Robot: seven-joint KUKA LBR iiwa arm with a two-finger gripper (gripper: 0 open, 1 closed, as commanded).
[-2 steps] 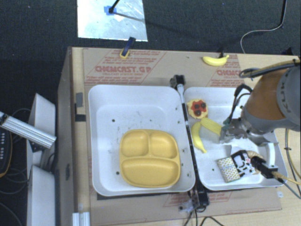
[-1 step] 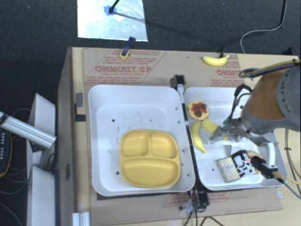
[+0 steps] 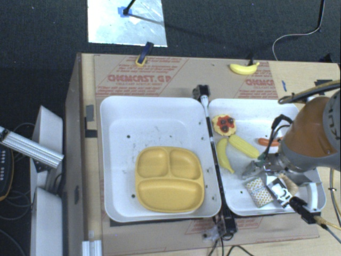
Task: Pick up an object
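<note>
The arm hides much of the right bin

Bench surroundings, seen from above

A shiny metal sheet lies on the dark floor behind the bench; a loose banana and a blue-and-yellow clip rest on the cardboard beyond the bins.

Probably a robotics lab: paper-covered bench, two white bins, loose cables.

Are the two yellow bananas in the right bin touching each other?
Touching. The camera view shows the larger banana and the slimmer banana meeting at their upper ends, forming a V.
</note>
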